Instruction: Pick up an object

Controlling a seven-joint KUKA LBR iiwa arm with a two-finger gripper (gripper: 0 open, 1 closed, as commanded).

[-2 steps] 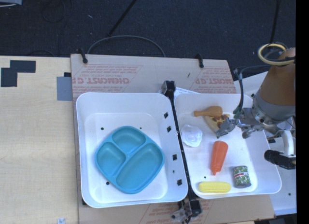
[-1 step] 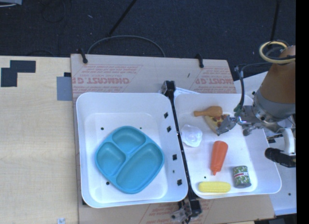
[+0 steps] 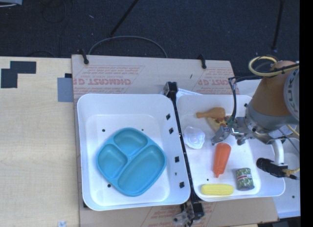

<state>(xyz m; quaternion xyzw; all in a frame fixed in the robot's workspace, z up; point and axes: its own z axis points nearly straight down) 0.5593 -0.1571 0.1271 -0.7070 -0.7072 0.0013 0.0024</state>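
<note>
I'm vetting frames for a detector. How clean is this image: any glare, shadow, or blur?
Camera view: even lighting; right bin white is bright, so the pale cup nearly blends in; soft shadows beside carrot and under blue plate; gripper is small and slightly soft; floor behind is dark.

Left bin [image 3: 85, 123]: showing plain white.
Right bin [image 3: 268, 191]: showing white.
Divided plate [image 3: 131, 161]: showing light blue.
Carrot [image 3: 221, 158]: showing orange-red.
Corn cob [image 3: 218, 189]: showing yellow.
Small can [image 3: 244, 179]: showing a green patterned label.
Arm [image 3: 271, 99]: showing grey with an orange band.
Worktop [image 3: 34, 147]: showing pale wood grain.
</note>
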